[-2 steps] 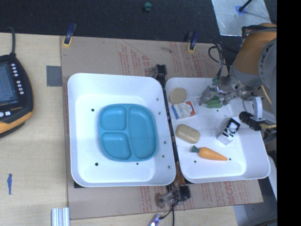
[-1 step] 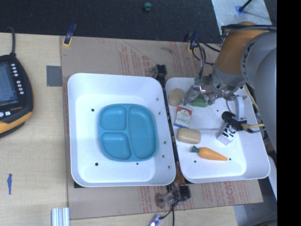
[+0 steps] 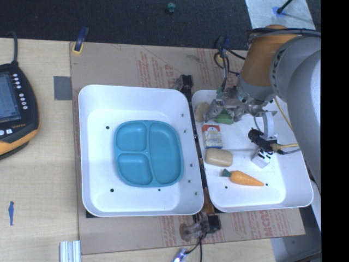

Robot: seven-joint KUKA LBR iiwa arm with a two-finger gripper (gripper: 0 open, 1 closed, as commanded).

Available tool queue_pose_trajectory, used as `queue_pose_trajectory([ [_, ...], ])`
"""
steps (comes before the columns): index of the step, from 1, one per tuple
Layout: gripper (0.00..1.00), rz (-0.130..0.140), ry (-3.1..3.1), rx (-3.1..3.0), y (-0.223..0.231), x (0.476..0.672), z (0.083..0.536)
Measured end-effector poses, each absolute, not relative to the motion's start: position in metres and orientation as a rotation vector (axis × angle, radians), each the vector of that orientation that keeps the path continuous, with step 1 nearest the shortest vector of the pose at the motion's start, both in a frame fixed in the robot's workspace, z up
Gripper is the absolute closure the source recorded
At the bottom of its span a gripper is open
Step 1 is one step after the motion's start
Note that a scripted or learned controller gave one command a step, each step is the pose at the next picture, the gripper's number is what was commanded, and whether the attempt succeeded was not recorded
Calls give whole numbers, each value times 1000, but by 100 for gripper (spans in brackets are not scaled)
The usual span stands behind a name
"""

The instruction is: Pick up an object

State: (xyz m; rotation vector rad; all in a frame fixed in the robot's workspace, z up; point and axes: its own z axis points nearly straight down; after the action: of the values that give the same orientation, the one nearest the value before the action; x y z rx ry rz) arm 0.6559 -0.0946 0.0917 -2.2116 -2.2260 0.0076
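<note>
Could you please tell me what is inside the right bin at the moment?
In the right bin lie a carrot, a tan soap-like bar and a small packet. The gripper and arm cover its far end, so anything beneath them is hidden.

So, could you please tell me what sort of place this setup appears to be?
Probably a robotics lab grasping bench: a grey arm over two white bins of toy items, with a teach pendant lying on the bench.

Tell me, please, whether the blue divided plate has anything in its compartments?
Empty: all three compartments of the blue divided plate show bare blue; it lies flat in the left bin.
</note>
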Motion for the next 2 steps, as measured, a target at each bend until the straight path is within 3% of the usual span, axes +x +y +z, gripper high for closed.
queue_pose_trajectory([
  [1,0,6,-2224,-2215,-98,656,92],
  [2,100,1,-2230,-2217,-99,659,107],
])
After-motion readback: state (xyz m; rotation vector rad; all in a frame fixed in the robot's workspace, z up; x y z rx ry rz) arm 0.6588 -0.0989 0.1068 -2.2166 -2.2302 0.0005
